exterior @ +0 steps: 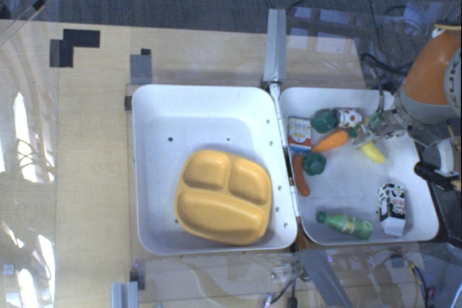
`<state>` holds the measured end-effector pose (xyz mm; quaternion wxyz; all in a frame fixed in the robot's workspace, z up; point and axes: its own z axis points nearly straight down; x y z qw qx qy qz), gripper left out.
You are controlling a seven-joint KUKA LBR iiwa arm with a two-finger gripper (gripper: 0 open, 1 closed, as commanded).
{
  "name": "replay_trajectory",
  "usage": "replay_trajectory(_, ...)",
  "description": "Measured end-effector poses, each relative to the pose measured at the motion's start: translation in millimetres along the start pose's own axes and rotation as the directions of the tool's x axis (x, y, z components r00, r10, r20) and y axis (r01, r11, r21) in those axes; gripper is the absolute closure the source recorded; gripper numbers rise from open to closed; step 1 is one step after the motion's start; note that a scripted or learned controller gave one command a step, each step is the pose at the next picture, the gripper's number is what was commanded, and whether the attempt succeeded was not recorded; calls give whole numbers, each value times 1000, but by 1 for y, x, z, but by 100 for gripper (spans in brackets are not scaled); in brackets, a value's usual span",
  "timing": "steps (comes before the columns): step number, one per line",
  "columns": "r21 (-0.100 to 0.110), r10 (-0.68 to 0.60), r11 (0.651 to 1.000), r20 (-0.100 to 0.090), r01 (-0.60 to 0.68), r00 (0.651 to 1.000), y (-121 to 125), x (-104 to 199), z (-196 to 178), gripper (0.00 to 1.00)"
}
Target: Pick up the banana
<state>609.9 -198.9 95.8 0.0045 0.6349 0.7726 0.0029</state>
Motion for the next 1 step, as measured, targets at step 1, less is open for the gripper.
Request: replay_trajectory(1, 8, 25, 1000, -1, -25, 1000, 8, 14, -91, 100)
